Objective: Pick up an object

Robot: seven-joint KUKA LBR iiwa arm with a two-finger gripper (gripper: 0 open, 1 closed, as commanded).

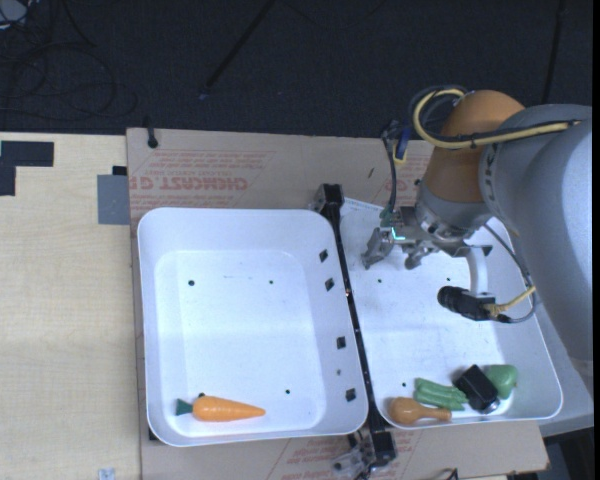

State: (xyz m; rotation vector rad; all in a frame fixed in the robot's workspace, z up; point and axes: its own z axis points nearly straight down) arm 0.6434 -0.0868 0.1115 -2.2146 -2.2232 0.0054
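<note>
My gripper (pixel 395 255) hangs over the far part of the right bin (pixel 540 353), near the divider between the bins. Its two fingers (pixel 373 256) stand apart, open, with nothing between them. At the bin's near edge lies a cluster: a green pod-like toy (pixel 438 393), a black block (pixel 477 387), a light green piece (pixel 502 375) and an orange pear-shaped toy (pixel 417 411). All of these are well in front of the gripper. An orange carrot (pixel 226 408) lies at the near edge of the left bin (pixel 155 268).
The grey arm with its orange band (pixel 475 118) fills the upper right. A black cable plug (pixel 463 302) hangs off the wrist over the right bin. A black divider rail (pixel 342 298) runs between the bins. Wooden bench surface (pixel 50 318) lies to the left.
</note>
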